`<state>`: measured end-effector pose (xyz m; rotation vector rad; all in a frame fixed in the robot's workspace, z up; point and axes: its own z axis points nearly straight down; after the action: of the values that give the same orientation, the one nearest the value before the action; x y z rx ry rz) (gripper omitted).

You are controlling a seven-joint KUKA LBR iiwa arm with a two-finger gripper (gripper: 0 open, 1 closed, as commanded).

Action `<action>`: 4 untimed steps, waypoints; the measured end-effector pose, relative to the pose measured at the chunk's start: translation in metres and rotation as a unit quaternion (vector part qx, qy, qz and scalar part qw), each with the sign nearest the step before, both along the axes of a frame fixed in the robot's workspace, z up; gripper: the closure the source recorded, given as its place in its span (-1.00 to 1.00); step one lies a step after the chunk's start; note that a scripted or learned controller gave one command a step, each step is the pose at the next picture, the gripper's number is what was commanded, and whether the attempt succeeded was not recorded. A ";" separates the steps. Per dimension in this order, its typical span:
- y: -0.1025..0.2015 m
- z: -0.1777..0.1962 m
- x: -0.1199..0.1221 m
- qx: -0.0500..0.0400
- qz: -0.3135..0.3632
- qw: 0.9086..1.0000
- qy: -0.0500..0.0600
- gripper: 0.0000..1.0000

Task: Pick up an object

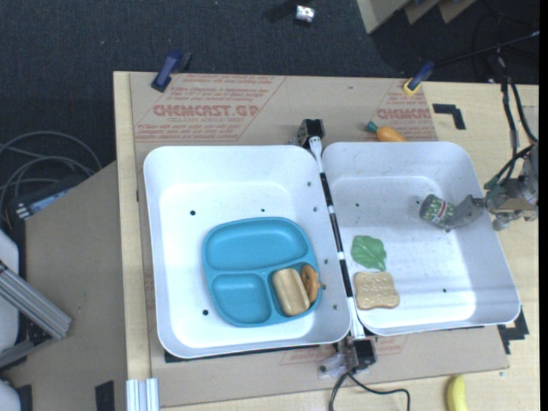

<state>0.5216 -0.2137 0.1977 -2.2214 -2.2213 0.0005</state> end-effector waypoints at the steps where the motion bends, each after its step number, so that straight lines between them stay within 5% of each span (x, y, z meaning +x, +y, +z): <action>1: -0.005 -0.073 0.058 0.000 0.000 1.000 0.000 -1.00; 2: 0.020 -0.113 0.072 0.001 0.001 1.000 0.000 -1.00; 3: 0.020 -0.103 0.073 0.000 0.001 1.000 -0.001 1.00; 4: 0.057 -0.024 0.070 0.000 0.001 1.000 -0.002 1.00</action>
<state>0.5912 -0.1571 0.1735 -2.2213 -2.2251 -0.0025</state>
